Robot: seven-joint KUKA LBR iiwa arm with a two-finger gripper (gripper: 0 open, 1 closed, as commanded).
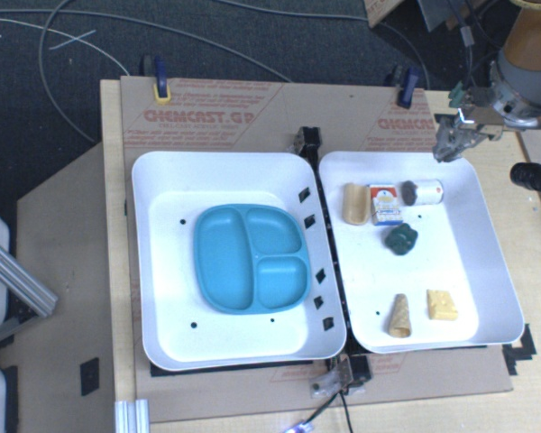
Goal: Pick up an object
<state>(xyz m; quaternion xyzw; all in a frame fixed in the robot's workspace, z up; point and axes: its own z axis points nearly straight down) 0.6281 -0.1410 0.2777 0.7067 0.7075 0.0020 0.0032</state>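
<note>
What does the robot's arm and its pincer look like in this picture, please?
The arm is grey metal with an orange-tan band above the wrist. Below a silvery wrist ring hangs the small pincer, grey and dark with metallic parts. Thin dark cables run beside the arm near the top right corner.

Grey arm (514,88), orange band (528,34)

Robotics lab: board (252,115) clamped (161,78) to bench, two white bins (153,242) centre frame, loose cables (81,25) on dark carpet upper left, aluminium rail (13,273) at left edge, robot arm (523,52) upper right.
</note>
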